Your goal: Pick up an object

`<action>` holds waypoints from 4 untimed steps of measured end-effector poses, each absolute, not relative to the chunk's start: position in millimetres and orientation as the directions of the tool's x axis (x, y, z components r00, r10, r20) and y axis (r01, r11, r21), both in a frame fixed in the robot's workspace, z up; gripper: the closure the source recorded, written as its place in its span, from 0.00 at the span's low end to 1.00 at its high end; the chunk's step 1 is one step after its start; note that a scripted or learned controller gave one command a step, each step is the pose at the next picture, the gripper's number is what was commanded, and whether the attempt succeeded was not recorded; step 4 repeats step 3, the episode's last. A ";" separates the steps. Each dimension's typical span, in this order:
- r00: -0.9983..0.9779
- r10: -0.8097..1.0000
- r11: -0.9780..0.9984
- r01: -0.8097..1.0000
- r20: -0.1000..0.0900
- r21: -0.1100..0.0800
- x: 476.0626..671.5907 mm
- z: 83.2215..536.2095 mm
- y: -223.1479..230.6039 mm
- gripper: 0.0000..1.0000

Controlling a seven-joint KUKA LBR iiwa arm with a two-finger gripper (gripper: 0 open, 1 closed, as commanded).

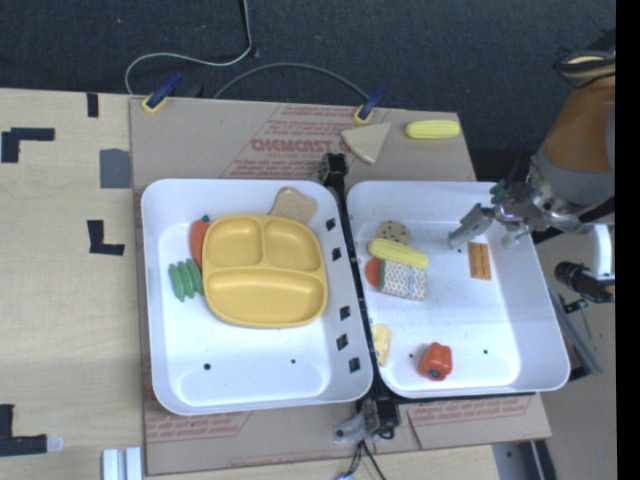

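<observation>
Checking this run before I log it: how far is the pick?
Done: the arm has reached over the right bin, and the gripper hangs above its upper right part. In hand: nothing seen between the fingers; the orange block lies just below it on the bin floor. Left: the grasp and lift. The corn, red pepper and yellow tray all lie untouched.

Arm [585, 133]: broad orange band up top, rounded grey section under it. Wrist end is a cluttered block of silver-grey metal with small dark fittings. Gripper [470, 230] is slim, grey metal, tapering toward the tip. Fine detail like screws or markings too blurred to read.
</observation>
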State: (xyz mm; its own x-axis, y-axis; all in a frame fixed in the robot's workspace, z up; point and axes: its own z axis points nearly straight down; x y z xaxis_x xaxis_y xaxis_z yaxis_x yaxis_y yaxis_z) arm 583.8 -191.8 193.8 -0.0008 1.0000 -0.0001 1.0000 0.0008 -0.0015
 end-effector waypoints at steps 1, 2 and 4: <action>-0.008 1.000 0.008 1.000 0.002 -0.005 608.5 143.9 -113.1 0.00; -0.003 1.000 0.003 1.000 0.000 -0.004 626.9 86.2 -93.7 0.00; -0.003 1.000 0.003 1.000 0.001 -0.004 626.4 99.0 -94.1 1.00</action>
